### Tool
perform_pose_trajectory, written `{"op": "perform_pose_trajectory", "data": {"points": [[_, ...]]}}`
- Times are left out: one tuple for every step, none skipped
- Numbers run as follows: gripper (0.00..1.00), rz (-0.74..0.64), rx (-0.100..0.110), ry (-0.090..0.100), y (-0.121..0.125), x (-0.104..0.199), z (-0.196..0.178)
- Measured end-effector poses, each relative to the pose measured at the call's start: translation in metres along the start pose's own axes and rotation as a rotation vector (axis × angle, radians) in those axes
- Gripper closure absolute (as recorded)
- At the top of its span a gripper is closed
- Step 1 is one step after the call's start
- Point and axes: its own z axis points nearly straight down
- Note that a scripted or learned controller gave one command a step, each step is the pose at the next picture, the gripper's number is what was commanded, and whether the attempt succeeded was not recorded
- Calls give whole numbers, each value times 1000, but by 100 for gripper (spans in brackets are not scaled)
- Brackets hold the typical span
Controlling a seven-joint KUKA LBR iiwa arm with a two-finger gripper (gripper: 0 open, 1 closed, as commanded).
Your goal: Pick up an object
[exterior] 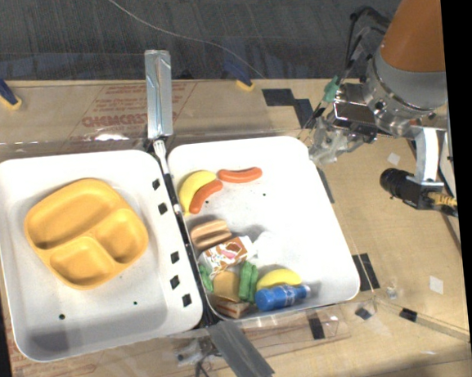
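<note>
Beyond the right bin's far corner, hand (pixel 328 144), sausage (pixel 240 174) well apart

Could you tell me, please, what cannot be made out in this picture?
- Gripper, camera view: blurred against the right bin's rim; open or shut is unclear.
- Arm: cut off by the top edge.
- Pile of toy food: pieces overlap, so the lower ones are partly hidden.
- Snack packet: print too small to read.

One camera sat high above the bench (pixel 388 236), looking down at a slant on both bins (pixel 11 244), the arm (pixel 412 37) at two o'clock.
</note>
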Motion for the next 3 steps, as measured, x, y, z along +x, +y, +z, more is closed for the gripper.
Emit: {"op": "perform_pose_trajectory", "data": {"points": [[100, -9, 1, -1, 1, 2, -10], [100, 329, 3, -2, -22, -43, -38], [100, 550, 4, -3, -3, -76, -46]]}}
